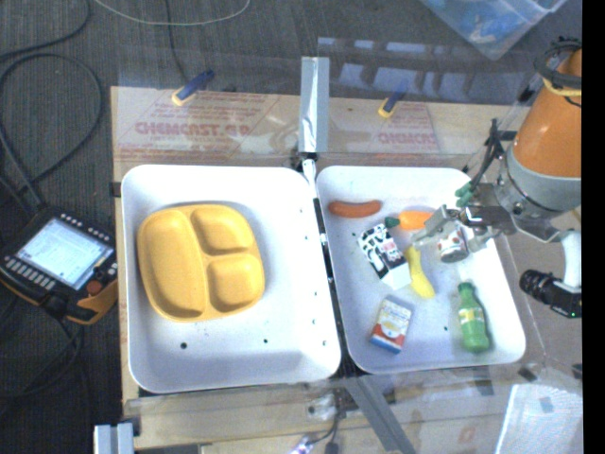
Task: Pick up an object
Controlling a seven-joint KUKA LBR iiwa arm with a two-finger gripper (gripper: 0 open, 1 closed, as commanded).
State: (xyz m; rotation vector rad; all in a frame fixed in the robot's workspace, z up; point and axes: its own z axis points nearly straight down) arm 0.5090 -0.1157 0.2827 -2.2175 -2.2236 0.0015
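Observation:
The right bin (492, 197) holds several small items. An orange-red sausage (354, 208) lies near its far left. A black-and-white carton (380, 248) sits below it. A small orange piece (414, 220) and a yellow banana (420, 274) lie at the middle. A green bottle (472, 318) and a red-and-blue box (390, 323) rest near the front. My gripper (442, 237) hangs low over the bin's middle right, just right of the banana and the orange piece. I see nothing clearly held in it.
The left bin (284, 348) holds a yellow divided tray (200, 258). A metal divider post (313, 102) stands behind the two bins. A handheld controller (59, 263) lies off the bench at the left. A clear plastic box (492, 3) sits at the far right.

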